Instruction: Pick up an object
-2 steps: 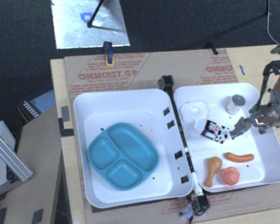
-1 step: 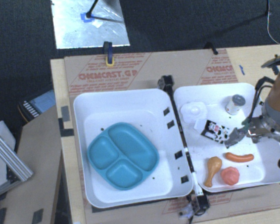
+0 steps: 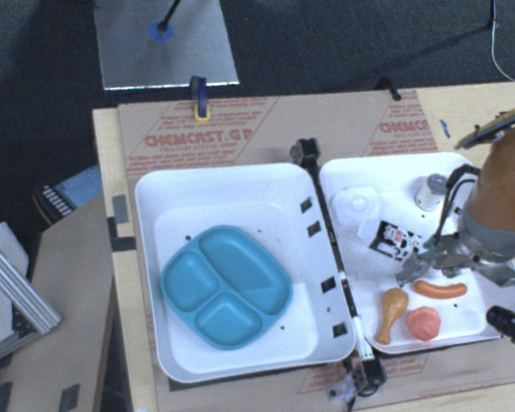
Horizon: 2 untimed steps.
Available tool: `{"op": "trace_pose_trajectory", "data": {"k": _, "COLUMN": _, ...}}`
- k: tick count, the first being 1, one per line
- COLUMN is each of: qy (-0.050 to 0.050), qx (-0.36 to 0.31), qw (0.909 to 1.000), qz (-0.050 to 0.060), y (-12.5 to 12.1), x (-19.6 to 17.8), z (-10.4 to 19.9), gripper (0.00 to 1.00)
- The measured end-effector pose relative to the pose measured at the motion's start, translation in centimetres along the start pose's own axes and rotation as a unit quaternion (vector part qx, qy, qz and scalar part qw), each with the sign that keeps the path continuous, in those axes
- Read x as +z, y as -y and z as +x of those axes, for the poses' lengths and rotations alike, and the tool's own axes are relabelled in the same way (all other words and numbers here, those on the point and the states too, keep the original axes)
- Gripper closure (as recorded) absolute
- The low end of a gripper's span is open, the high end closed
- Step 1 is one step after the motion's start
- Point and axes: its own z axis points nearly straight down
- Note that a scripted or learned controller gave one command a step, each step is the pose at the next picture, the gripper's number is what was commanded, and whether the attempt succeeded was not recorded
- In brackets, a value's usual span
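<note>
**Arm low over the right bin, beside the sausage**

Camera view: the landmark here is the black divider (image 3: 329,248) running between the two white bins. To its left lies the left bin (image 3: 161,201), and in it a blue divided plate (image 3: 226,285), tilted slightly, with three compartments, resting toward the near side of that bin.

To the right of the divider is the right bin (image 3: 346,177). Closest to the divider, at the near end, lies a tan toy drumstick (image 3: 391,311); just beyond it, farther from the divider, sits a pink rounded object (image 3: 423,322). An orange sausage (image 3: 441,290) lies above the pink object, still farther from the divider. Higher in this bin, near the divider, is a pale translucent lid-like item (image 3: 356,203), and below it a white packet with a black printed pattern (image 3: 389,236). A small white and grey object (image 3: 429,192) stands toward the far right corner.

The gripper (image 3: 417,267) reaches in from the right, its dark tip hanging just above the left end of the sausage and beside the patterned packet. Whether the claw is spread or pressed together cannot be told; nothing visibly sits within it. The grey arm with its orange band (image 3: 511,183) covers the bin's right side.
</note>
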Motion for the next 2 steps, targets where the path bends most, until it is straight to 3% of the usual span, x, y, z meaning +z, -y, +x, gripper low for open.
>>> {"op": "trace_pose_trajectory", "data": {"k": 1, "qy": 0.000, "qx": 0.000, "qw": 1.0000, "qz": 0.000, "y": 0.0, "x": 4.2, "z": 0.0, "gripper": 0.00}}
{"op": "trace_pose_trajectory", "data": {"k": 2, "qy": 0.001, "qx": 0.000, "qw": 1.0000, "qz": -0.002, "y": -0.1, "x": 3.0, "z": 0.0, "gripper": 1.00}}
